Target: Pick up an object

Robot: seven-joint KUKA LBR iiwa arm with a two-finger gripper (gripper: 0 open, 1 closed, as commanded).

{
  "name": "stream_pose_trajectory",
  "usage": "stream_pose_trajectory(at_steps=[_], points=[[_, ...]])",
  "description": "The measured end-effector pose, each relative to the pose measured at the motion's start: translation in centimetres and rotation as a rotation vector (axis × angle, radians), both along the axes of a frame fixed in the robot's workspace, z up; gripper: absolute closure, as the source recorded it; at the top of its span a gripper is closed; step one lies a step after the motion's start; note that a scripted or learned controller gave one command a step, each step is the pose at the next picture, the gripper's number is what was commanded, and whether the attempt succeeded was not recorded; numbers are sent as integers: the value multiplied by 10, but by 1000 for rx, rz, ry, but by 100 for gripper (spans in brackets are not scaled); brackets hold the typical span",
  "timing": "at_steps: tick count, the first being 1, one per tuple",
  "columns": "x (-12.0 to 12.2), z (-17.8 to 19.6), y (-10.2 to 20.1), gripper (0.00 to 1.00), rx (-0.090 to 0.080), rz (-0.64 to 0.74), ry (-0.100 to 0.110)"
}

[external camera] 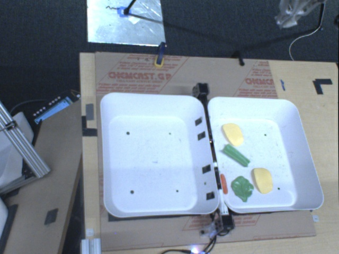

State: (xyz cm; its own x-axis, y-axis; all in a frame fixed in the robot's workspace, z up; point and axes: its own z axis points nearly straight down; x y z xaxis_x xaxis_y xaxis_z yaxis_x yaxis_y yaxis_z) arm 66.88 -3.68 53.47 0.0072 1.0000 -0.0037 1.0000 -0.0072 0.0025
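The right bin (296, 142) holds several small items: a yellow oval piece (232, 134) near its left side, a green elongated piece (235, 155) just below it, a green leafy piece (242, 188) near the front, a second yellow piece (262, 180) to its right, and a small orange piece (223, 183) by the left wall. My gripper (293, 10) hangs blurred at the top right corner, high above and well behind the right bin, with nothing seen in it.
The left bin (153, 157) sits beside the right one, joined by a black hinge strip (208, 142). Both rest on a cardboard sheet (143, 73). A shiny metal plate (125, 14) lies at the back, and an aluminium frame (21, 147) stands at left.
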Motion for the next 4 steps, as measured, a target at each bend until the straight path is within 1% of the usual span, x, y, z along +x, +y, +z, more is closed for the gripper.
stream_pose_trajectory(at_steps=[1,2,3,4], points=[[-88,1,12,100,6,11,3],[-3,1,-56,100,0,4,-5],[-30,1,-94,100,2,5,-1],[1,1,-94,100,2,12,-2]])
